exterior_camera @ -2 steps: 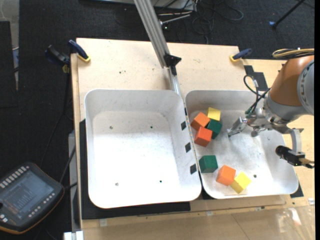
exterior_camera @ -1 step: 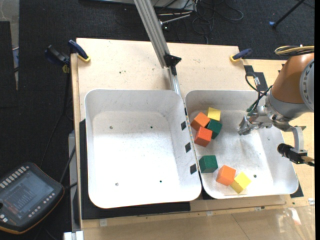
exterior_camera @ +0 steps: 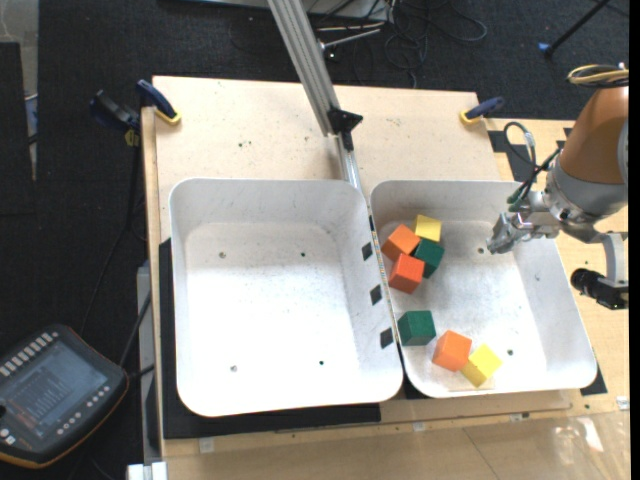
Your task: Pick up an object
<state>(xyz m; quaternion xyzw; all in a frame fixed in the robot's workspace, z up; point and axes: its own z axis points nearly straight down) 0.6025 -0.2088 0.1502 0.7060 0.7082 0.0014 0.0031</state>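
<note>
A black screen box [exterior_camera: 45, 393] lies at the far left, off the desk [exterior_camera: 260, 118]. On the desk sit two white bins. The left bin [exterior_camera: 270, 288] has only small dark specks in it. The right bin [exterior_camera: 520, 308] holds all the blocks. Near its top left, four blocks huddle together and touch: an orange block [exterior_camera: 401, 239], a red-orange block [exterior_camera: 407, 270], a yellow block [exterior_camera: 428, 229] and a dark green block [exterior_camera: 430, 255]. Lower down, a green block [exterior_camera: 417, 326] sits alone. Near it, another orange block [exterior_camera: 452, 350] touches a small yellow block [exterior_camera: 481, 364]. The claw [exterior_camera: 503, 236] hangs over the right bin's upper right part, well apart from the huddle to its left. Nothing is between its tips. I cannot tell if it is open or closed.
</note>
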